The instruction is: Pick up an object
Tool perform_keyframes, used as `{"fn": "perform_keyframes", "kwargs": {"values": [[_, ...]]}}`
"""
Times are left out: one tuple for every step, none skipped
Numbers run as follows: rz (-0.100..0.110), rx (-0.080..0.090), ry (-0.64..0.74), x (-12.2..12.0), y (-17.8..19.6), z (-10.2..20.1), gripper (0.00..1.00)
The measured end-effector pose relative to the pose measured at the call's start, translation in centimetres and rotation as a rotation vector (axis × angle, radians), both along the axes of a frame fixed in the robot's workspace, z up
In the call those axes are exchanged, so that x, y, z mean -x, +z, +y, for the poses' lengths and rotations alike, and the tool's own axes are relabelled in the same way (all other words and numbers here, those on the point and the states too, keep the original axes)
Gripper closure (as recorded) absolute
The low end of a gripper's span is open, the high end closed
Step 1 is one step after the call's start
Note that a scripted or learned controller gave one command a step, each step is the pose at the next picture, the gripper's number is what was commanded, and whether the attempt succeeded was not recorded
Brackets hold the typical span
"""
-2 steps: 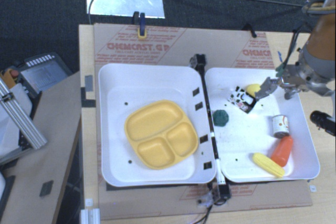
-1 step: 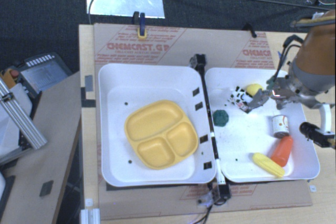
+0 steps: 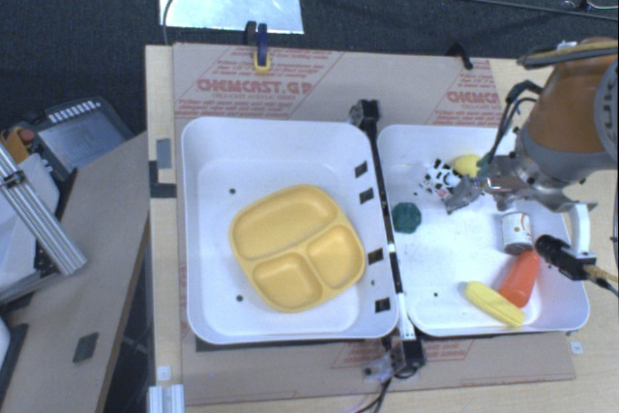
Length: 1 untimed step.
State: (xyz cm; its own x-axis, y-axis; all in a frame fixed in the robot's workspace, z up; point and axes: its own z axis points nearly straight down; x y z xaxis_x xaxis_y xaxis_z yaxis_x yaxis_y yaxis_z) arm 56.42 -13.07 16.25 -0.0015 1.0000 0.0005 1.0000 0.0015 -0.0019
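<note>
Objects for the pick sit loose in the right bin, six small pieces spread over its floor. From my remote seat I go down by size. The surface is covered by a printed cardboard sheet, and both white bins rest on it side by side, touching along their inner edges. The left bin carries a yellow divided plate with three compartments, lying flat near its middle. The arm comes in from the right, its orange band above the right bin's far right corner, and the wrist bends down over the bin. The gripper is low in the far half of the right bin, just beside a black-and-white toy cow and near a yellow lemon; I cannot tell whether it is open or closed, and I see nothing held in it. Among the pieces, an orange bottle lies tilted toward the near right, with a yellow corn cob just beside its lower end. A small white can stands above the bottle. A dark green lump rests by the left wall, apart from the others.
</note>
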Motion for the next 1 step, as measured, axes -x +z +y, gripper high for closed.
{"fn": "perform_keyframes", "kwargs": {"values": [[0.001, 0.000, 0.000, 0.87, -5.14, -0.58, 0.00]]}}
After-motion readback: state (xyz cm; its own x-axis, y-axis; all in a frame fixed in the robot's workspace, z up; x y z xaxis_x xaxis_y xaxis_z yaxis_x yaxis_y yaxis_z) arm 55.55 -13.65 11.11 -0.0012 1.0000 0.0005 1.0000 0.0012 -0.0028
